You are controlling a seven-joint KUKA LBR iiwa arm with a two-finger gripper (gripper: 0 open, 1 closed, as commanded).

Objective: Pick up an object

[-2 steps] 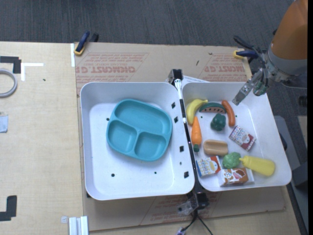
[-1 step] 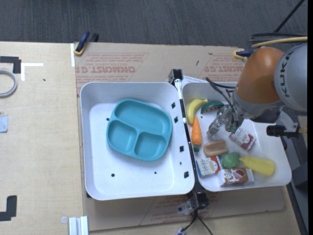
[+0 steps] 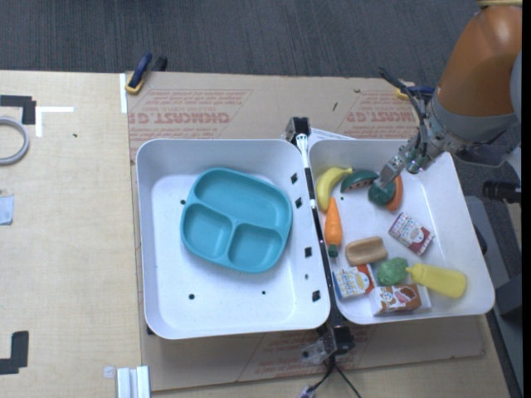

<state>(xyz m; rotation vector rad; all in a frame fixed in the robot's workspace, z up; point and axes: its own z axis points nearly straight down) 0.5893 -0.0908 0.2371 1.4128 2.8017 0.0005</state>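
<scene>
The right bin (image 3: 465, 222) holds several toy foods: a yellow banana (image 3: 328, 184), an orange carrot (image 3: 333, 224), a watermelon slice (image 3: 358, 181), a dark green piece (image 3: 381, 193) with an orange-red piece (image 3: 397, 192) beside it, a hot dog (image 3: 366, 249), broccoli (image 3: 392, 270), a yellow squeeze bottle (image 3: 438, 279) and small cartons (image 3: 411, 233). My gripper (image 3: 397, 169) hangs over the bin's upper middle, just above and right of the dark green piece. Nothing shows as lifted.
The left bin (image 3: 158, 255) carries a blue divided plate (image 3: 236, 220). More cartons (image 3: 354, 283) lie at the right bin's front. Cardboard (image 3: 199, 106) lies under both bins. The grey and orange arm (image 3: 481, 65) crosses the upper right corner.
</scene>
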